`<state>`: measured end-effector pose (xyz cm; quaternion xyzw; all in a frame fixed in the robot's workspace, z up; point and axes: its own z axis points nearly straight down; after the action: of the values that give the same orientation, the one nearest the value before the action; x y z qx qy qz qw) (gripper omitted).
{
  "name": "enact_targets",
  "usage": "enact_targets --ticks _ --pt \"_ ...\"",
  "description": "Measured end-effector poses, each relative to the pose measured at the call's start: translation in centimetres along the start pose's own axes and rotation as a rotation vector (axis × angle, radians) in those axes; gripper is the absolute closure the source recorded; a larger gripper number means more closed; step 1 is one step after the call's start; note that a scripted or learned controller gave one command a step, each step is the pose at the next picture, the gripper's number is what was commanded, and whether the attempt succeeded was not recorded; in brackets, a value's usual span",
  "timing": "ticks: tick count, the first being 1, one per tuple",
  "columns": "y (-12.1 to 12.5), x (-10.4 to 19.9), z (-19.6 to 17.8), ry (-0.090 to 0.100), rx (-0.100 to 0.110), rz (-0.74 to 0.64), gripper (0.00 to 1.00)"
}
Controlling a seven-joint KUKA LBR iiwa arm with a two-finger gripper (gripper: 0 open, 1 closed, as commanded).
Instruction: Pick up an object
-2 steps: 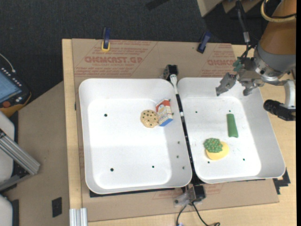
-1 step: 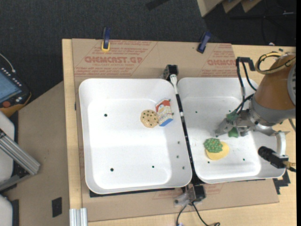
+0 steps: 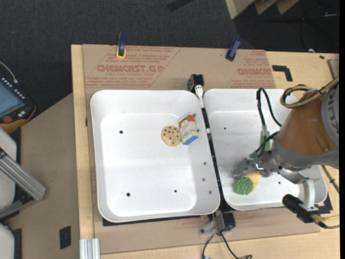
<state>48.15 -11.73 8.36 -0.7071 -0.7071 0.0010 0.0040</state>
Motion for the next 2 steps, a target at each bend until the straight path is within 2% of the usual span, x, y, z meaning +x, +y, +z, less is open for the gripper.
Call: enact_targets --ticks 1,2 --pt "0.4 -0.2 -1.2 -0.004 -0.011 0.001 1.00" --pt "-0.1 -0.9 -21.0 -0.009 -0.027 -0.002 1.00"
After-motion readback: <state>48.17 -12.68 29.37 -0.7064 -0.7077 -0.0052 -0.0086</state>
